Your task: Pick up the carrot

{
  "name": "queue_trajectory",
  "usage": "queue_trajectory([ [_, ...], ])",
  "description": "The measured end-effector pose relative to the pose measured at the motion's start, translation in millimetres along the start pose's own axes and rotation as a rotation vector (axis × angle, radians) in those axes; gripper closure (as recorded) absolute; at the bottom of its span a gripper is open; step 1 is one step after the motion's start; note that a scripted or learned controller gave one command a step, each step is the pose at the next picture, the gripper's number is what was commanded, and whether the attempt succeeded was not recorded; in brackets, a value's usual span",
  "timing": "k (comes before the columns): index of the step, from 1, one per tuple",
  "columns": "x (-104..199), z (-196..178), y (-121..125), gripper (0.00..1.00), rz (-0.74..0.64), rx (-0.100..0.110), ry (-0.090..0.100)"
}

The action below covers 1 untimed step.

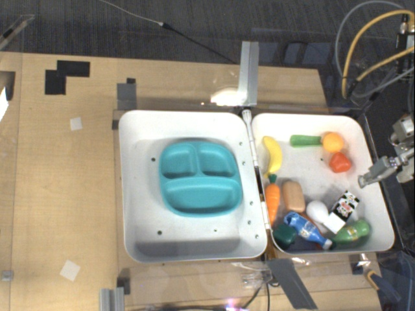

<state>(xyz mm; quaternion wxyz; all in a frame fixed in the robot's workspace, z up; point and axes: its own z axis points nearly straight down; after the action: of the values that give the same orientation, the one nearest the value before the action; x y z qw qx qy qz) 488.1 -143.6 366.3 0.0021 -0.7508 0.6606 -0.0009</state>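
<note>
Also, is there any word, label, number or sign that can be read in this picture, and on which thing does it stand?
No text can be read.
Blue bottle: its label is too blurred to read.
Black and white carton: a cow-like pattern, no legible letters.
Black marks on the bench: plain shapes, not letters.

Grey metal gripper (379,172) at the right bin's rim. Nearest it, to its left, a red-orange fruit (340,162) with an orange ball (332,141) just above. Further left, a green stick (305,140), a yellow banana (273,154) with a green tip, the orange carrot (272,201) and a tan bread roll (293,195). Below-left of the gripper: black-and-white cow-patterned carton (345,205), white egg (317,210), green bottle (351,231) with a white label, blue bottle (306,229). Both bins (139,173) white; far left one holds a teal divided plate (200,177). Bench (58,193) light wood with black square marks.
</note>
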Motion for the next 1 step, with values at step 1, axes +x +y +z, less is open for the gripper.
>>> queue_trajectory([
  [1, 57.6, -69.1, 6.5, 0.0, -0.254, 0.009, 0.007],
])
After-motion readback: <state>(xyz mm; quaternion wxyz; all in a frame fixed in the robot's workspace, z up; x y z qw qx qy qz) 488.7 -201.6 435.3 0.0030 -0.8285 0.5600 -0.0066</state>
